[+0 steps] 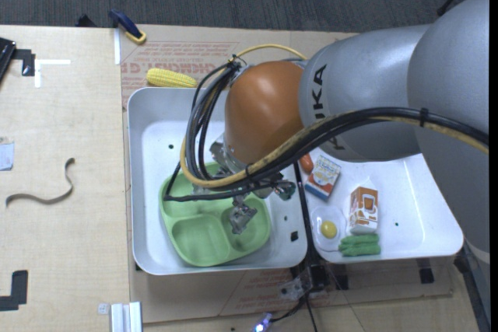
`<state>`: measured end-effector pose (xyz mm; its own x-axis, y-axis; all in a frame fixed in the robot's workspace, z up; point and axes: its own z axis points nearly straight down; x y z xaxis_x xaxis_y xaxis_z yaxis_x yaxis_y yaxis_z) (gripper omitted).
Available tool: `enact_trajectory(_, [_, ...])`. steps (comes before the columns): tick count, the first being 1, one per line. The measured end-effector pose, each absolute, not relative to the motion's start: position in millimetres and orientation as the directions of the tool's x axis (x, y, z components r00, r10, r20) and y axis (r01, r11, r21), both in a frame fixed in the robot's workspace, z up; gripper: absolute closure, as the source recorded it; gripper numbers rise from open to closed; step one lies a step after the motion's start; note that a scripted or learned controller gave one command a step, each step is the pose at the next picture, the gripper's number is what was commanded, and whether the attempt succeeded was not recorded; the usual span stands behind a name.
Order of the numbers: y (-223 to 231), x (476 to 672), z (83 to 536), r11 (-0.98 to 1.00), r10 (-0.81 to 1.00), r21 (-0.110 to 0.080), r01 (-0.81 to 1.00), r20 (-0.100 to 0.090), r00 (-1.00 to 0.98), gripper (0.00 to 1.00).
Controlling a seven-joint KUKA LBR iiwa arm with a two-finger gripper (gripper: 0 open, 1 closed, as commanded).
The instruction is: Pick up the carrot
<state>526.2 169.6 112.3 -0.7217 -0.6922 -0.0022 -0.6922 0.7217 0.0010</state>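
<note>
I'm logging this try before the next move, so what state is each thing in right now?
gripper: down inside the left bin, over the green tray
green tray: flat in the left bin
corn cob: lying outside, behind the left bin
cartons: lying in the right bin
green pods: lying at the right bin's front

Divided tray [204, 233] in left bin [144, 190]

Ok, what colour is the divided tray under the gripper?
Light green; the tray shows in the camera view, in the left bin.
</note>
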Motion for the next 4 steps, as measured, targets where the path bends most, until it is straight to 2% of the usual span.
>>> enact_trajectory(1, [198.2, 558.7, 91.5, 0.883, -0.468, -0.024, -0.469, 0.025, -0.883, 0.0])
enact_trajectory(2, [160.3, 514.4, 94.9, 0.685, -0.729, -0.007, -0.729, -0.011, -0.684, 0.0])
enact_trajectory(3, [180.3, 544.8, 92.3, 0.85, -0.527, -0.001, -0.527, -0.005, -0.85, 0.0])
enact_trajectory(4, [141.5, 508.2, 93.6, 0.834, -0.552, -0.003, -0.552, -0.007, -0.834, 0.0])
